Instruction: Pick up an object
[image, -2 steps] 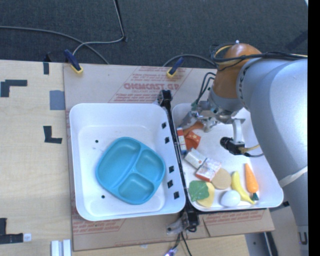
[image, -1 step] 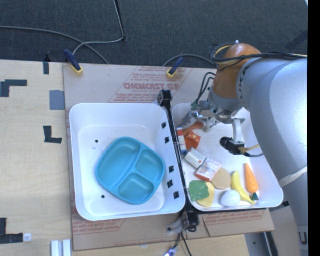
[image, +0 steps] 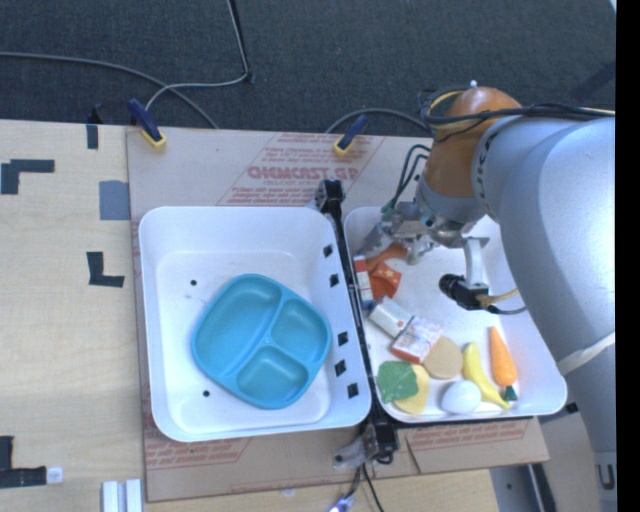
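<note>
My gripper (image: 392, 238) hangs low over the far end of the right bin (image: 540, 400), just above an orange-red packet (image: 384, 279). Nothing shows as held. Toward the near end of that bin lie a white block (image: 386, 320), a red-and-white box (image: 414, 338), a tan round piece (image: 444, 357), a green leafy piece (image: 396, 380), a white egg (image: 461, 397), a banana (image: 482, 376) and a carrot (image: 502, 358). The grey arm with its orange band (image: 470, 140) covers the bin's far right side.
The left bin (image: 160, 300) holds a blue divided plate (image: 262, 340). A black divider rail (image: 345, 290) runs between the two bins. Clamps and cables lie on the cardboard behind the bins.
</note>
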